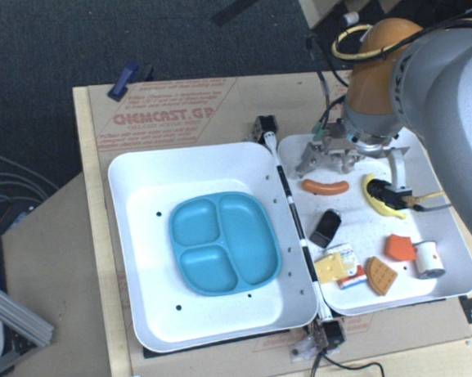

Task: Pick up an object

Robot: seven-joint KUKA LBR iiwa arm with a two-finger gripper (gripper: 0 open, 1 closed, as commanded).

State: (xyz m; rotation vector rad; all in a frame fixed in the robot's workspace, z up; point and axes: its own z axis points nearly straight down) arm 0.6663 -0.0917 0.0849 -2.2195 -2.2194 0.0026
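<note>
The fingers [307, 164] look spread wide with nothing between them, and their tips hang low over the far end of the right bin [361, 228]. The gripper [329, 165] sits just beyond the sausage [326, 187], which is the nearest thing to it and the likeliest pick. From the fingers the sausage lies a little toward the near edge of the view, close by, though I cannot tell whether they touch.

Its long axis runs across the view, left to right, and the two fingertips seem to be spread along much the same line (a poor match for a pinch). To my eye the coming move needs a short shift toward the near edge, and probably a turn of the wrist too, so that the fingers close across the narrow width and not along the length. Being round and smooth, the sausage may roll or squirt out if caught off centre.

Further out, a black block [327, 227] lies near the wall between the bins, well clear of the gripper. More small things are crowded at the near end of the bin. The left bin [138, 192] holds a blue tray [224, 242]. The arm [448, 83] comes in over the far right corner, and both bins rest on a brown surface [164, 112].
</note>
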